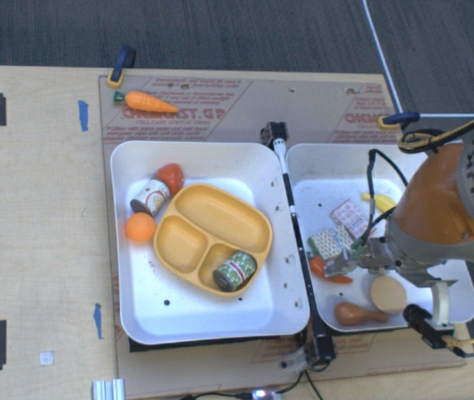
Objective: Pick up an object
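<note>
**Pincer low in the right bin**

A brown pear-shaped toy (360, 312) is lying at the right bin's (320, 192) near edge, beside a round beige piece (387, 293). The pincer (342, 264) is hovering just above a red-orange piece (326, 271), near the checkered packets (337, 232); whether it is wide or narrow, I cannot tell.

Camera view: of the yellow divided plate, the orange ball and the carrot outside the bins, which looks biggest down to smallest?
1. Yellow divided plate, clearly largest.
2. Carrot.
3. Orange ball. The carrot is longer but thinner, so these two are close.
</note>
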Robot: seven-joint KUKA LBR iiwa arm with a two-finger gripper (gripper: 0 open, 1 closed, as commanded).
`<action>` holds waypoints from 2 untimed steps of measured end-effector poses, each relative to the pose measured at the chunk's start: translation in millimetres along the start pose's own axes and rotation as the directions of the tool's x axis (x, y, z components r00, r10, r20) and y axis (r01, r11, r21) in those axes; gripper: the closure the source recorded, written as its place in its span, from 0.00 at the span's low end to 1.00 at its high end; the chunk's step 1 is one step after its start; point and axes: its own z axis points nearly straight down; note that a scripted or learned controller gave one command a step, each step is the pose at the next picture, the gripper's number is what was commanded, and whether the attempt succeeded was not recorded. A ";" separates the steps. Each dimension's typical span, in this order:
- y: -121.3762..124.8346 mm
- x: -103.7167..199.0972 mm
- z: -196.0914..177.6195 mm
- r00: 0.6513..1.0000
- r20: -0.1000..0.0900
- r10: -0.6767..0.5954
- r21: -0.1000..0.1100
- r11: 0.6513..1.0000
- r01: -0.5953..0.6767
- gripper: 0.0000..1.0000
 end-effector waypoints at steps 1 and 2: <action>2.4 2.4 -9.1 1.000 -0.001 -0.003 -0.006 1.000 0.003 1.00; 2.3 2.5 -9.0 1.000 -0.002 -0.003 -0.006 1.000 0.003 0.00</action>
